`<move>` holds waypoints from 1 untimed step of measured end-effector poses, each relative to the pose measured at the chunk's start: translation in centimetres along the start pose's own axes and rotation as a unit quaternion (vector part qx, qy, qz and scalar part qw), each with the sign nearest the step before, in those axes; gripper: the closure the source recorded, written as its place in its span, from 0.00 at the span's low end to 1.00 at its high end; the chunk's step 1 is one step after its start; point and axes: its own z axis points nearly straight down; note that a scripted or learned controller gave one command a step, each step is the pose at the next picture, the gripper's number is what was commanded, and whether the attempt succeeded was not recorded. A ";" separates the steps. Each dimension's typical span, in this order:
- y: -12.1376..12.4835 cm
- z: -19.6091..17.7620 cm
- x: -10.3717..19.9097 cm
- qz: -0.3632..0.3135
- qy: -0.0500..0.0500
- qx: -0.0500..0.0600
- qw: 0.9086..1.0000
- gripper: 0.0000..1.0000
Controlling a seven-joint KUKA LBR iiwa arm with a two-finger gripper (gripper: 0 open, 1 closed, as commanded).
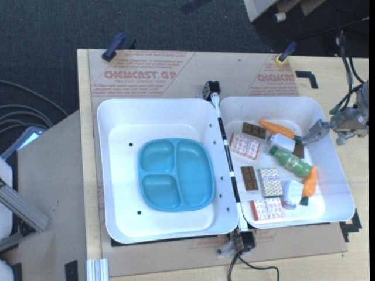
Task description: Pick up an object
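Candidate objects all lie in the right bin (337, 157): a green bottle (291, 163) with a white cap near the centre, slanted; one carrot (276, 127) toward the far wall, a second carrot (309, 183) upright-ish near the right wall. Brown chocolate bars (254, 130) and (249, 177), and patterned red-and-white packets (244, 146), (270, 182), (268, 208), are scattered flat. Judgement: loosely strewn so a grasp has several separate targets; the bottle touches the neighbouring dark item, which may complicate a clean pinch.

The gripper (316, 132) sits at the bin's right rim, above the far corner, with nothing seen between its fingers. Whether the jaws stand open or closed I cannot tell; they are too small and blurred. Judgement: approach stage, no pick made yet.

The left bin (111, 157) holds a blue sectioned tray (176, 174), likely the drop side.

Writing: the brown protective sheet (140, 72) under the bins reads "CHEMCAST GP", repeated at both far corners. Packet print unreadable. Clamps (113, 47) and (285, 52) pin the sheet.
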 end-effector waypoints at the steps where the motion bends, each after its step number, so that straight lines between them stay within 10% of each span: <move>1: 4.1 13.2 5.9 0.000 -0.001 -0.002 1.000 0.00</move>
